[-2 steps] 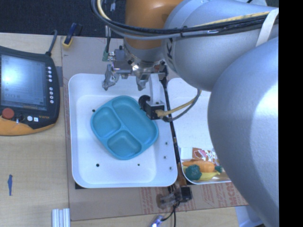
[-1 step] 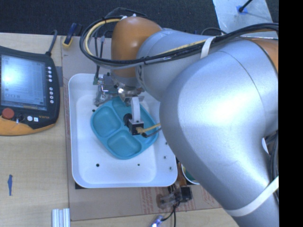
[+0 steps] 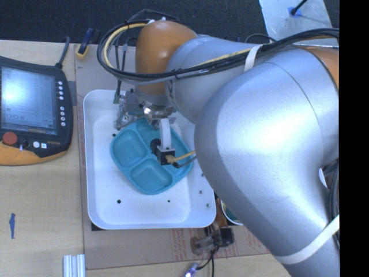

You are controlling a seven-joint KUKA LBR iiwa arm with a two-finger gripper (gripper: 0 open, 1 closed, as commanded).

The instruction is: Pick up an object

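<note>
Because the blue divided tray (image 3: pixel 135 154) lies askew on the floor of the white bin (image 3: pixel 95 172), its raised rim looks like the only purchase. The tool (image 3: pixel 134 109) sits at the tray's far edge, presumably for that reason. Whether the tool is spread or pressed together cannot be told from here, as the wrist masks it.

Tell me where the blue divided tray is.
Centre-left of the camera view: the blue divided tray lies in the white bin, right of the teach pendant.
</note>
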